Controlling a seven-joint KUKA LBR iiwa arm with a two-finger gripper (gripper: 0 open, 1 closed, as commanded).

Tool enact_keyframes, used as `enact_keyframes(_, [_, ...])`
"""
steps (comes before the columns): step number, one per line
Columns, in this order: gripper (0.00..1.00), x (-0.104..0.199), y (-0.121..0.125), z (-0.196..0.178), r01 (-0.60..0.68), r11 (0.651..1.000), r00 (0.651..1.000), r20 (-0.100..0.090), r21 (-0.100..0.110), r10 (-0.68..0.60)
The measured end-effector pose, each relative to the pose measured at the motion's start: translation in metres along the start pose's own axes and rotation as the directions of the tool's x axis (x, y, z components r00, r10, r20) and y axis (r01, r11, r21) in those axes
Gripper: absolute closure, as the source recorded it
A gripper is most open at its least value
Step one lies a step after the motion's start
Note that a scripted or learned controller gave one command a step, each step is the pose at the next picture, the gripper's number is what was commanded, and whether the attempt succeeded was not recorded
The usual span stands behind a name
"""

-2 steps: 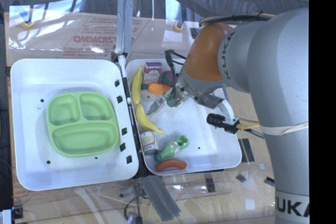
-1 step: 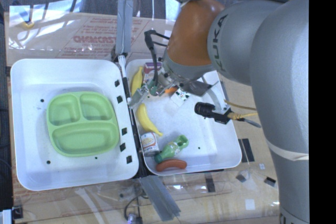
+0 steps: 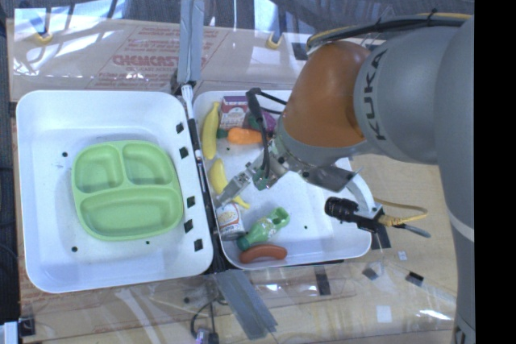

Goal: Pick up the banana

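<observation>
Two bananas [image 3: 210,133] lie in the right bin [image 3: 339,250]; the pincer [image 3: 239,188], fingers spread, hovers beside the lower.

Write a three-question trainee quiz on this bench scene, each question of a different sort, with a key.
1. True or false: the green divided plate lies in the same bin as the bananas.
2. Multiple choice: the gripper is closest to A) the lower banana, B) the hot dog, C) the carrot.
3. Fill in: the green bottle lies just above the ____ at the right bin's near edge.

Key: 1 false, the plate is in the left bin and both bananas are in the right bin; 2 A; 3 hot dog.
</observation>
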State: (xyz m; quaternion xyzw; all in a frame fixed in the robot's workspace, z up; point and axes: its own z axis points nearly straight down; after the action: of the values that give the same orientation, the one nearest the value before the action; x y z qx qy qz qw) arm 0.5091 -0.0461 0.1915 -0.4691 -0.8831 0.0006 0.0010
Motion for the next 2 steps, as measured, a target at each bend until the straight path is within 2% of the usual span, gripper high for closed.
enact_keyframes(1, [0.00,-0.045,-0.016,0.081,0.083,0.996,0.997,0.010,-0.017,-0.083])
enact_keyframes(2, [0.00,-0.050,-0.006,0.085,0.259,0.966,0.966,0.012,-0.019,-0.259])
